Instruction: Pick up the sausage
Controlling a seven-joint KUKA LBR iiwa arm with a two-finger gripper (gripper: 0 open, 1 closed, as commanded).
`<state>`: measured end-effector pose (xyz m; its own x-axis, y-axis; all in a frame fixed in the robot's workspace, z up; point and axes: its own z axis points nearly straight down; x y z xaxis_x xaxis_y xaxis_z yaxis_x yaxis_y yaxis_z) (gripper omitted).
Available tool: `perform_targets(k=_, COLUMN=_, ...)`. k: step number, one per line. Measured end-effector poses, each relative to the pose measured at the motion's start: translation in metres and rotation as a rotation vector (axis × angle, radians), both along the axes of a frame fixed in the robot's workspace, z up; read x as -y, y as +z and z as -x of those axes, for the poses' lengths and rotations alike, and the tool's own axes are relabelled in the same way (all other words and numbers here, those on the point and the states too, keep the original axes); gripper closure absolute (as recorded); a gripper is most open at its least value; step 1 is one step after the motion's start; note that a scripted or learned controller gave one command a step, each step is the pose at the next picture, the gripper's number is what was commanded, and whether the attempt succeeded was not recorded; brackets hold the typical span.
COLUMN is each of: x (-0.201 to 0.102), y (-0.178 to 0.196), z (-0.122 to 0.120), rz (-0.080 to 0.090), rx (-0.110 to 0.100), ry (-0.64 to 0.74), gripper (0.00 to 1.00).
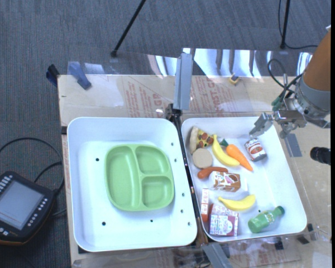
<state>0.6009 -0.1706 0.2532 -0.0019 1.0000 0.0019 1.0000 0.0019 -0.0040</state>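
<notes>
The end effector [272, 123] hangs above the far right corner of the right-hand shallow white bin [285, 177], its two grey fingers spread apart and holding nothing. The small orange-red toy sausage [211, 171] lies well to its left and nearer, just under the round beige disc [202, 158], close to the yellow banana [224, 153] and touching the white snack packet [225, 181]. A good approach would line the fingers across the sausage's short width and descend where neighbours leave room, likely its left end.

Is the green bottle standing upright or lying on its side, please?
Lying on its side: the bottle rests lengthwise on the right bin's floor, cap toward the right.
</notes>
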Motion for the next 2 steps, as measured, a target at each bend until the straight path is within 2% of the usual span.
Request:
perform_targets(k=1, x=-0.1114, y=0.0020, z=0.0959, rz=0.000, rx=-0.003, ry=-0.045, gripper=0.00)
perform_targets(k=2, x=-0.1096, y=0.0096, z=0.0961, rz=-0.001, rx=-0.007, ry=-0.052, gripper=1.00)
